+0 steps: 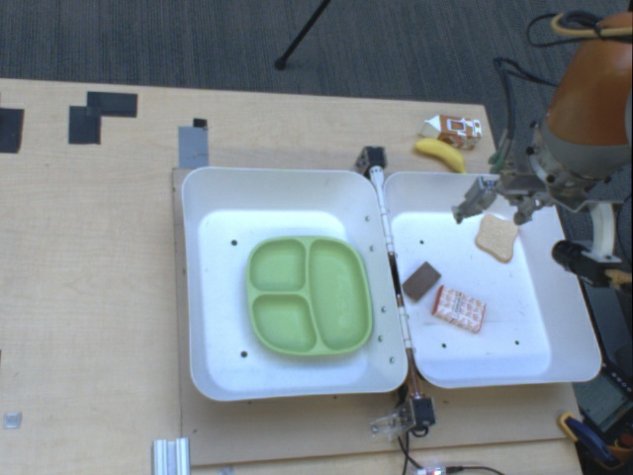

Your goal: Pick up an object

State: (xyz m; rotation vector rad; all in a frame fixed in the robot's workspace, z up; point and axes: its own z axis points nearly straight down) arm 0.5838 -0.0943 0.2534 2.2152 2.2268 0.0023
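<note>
Hovering: gripper (497, 202) fingers spread, nothing between; tan bread-slice toy (497, 237) just below. Next: descend, centre, close.

A robotics lab; taped wooden bench (89, 265), paired white bins (198, 265), cables.

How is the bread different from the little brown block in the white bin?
The bread slice is pale tan; the brown block is dark. The bread slice looks bigger than the brown block. The bread slice lies right by the gripper; the brown block lies nearer the bins' divider. Both lie flat in the right bin.
</note>
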